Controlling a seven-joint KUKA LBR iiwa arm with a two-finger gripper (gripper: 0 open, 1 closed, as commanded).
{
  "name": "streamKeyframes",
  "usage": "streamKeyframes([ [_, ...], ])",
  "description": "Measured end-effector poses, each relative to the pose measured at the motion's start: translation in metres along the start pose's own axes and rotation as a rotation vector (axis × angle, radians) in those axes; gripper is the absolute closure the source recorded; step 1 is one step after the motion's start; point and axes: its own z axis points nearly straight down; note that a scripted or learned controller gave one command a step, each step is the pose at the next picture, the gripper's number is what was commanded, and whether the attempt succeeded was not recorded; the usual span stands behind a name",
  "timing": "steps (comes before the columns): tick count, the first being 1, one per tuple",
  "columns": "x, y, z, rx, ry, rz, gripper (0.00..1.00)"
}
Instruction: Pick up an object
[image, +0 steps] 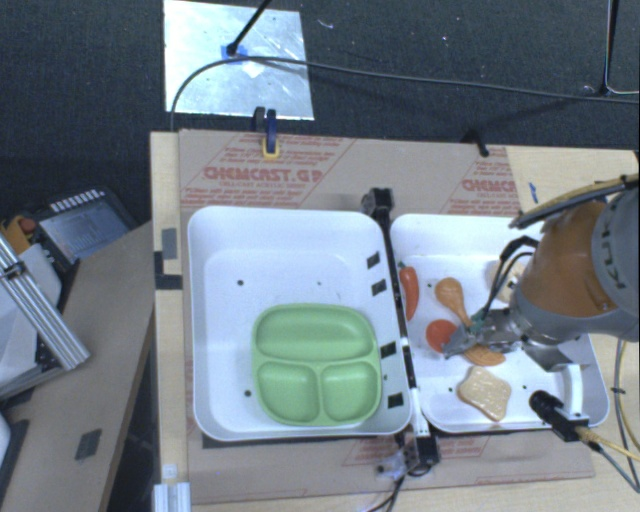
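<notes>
The right bin (440, 235) holds small food toys: a red-orange carrot-like piece (409, 290) by the left wall, an orange spoon-shaped piece (452, 297), a red round piece (440, 334), an orange flat piece (487, 355) and a tan bread slice (486, 393). My gripper (472, 338) is low in this bin, right at the red round piece and the orange flat piece. The grey arm with its orange band (565, 270) comes in from the right and hides part of the bin.
The left bin (230, 250) bears a green divided plate (316, 363) in its lower half. A black divider (392, 290) runs between the bins. Cardboard (300, 170) lies under both bins, with a yellow clamp (270, 135) at the back.
</notes>
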Motion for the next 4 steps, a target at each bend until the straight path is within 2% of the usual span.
streamKeyframes([
  [1,0.0,0.001,0.009,0.007,0.005,0.0,0.0],
  [2,0.0,0.002,-0.002,0.005,0.005,-0.001,1.0],
  [3,-0.007,0.004,-0.047,0.002,0.003,-0.002,1.0],
  [4,0.0,0.013,-0.097,0.0,0.003,-0.004,1.0],
])
